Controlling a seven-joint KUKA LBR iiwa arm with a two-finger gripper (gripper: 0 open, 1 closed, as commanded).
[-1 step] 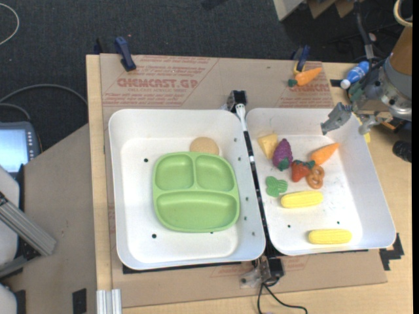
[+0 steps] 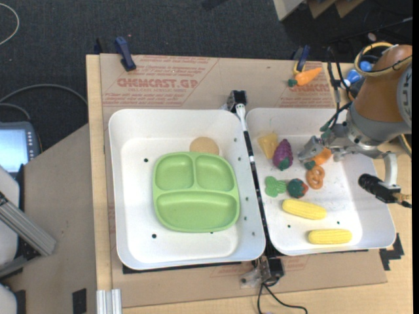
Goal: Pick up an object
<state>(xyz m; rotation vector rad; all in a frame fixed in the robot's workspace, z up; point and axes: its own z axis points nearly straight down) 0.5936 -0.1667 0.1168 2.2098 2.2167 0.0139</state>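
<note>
A green divided plate is lying in the left white bin, with a tan round disc peeking out just behind its far edge. Both bins are sitting on a cardboard sheet printed with red lettering. A blue clamp is gripping the sheet's far edge, and a toy carrot is lying on the cardboard beyond the right white bin.

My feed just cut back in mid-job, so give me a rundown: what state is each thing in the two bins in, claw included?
Claw: low over the right bin, at an orange piece; grip not readable.
Green divided plate: flat in the left bin, compartments bare.
Tan round piece: behind the plate, partly hidden.
Purple piece: lying loose.
Two corn cobs: lying flat, apart.
Pretzel: flat, beside the claw.
</note>
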